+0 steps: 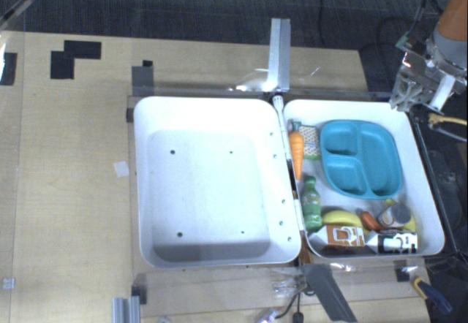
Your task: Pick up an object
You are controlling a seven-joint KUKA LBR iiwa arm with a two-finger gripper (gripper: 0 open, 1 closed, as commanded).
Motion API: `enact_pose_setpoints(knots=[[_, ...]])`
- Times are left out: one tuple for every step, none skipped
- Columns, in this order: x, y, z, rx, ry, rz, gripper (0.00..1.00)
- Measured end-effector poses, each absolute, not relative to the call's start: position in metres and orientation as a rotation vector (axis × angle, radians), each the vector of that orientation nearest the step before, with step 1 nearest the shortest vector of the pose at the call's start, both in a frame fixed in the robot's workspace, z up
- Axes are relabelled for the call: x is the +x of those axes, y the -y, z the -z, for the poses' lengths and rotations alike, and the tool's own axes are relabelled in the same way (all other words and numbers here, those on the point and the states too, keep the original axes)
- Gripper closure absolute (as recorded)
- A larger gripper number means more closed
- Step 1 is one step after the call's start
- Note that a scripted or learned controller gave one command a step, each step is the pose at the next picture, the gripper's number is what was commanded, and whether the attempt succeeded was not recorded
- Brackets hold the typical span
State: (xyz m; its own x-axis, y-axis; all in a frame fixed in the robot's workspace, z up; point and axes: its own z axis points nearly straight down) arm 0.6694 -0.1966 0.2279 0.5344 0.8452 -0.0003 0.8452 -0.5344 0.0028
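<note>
Right bin (pixel 420 168): one carrot (pixel 295 147); one banana (pixel 342 218)

The arm (pixel 452 29) enters at the far right, orange band uppermost, wrist angled downward. The gripper (pixel 411 92) hangs at its lower-left end.

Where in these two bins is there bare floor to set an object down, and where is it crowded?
The left bin offers bare white floor from wall to wall. The right bin is crowded: the blue tray fills its middle, the carrot and green bottle line the shared wall, and the banana and small items pack the near edge.
</note>
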Motion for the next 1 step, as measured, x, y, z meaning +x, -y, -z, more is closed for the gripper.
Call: enact_pose_setpoints(knots=[[0.6706,0.1952,-0.2787,2.709,-1.587,0.000,1.00]])
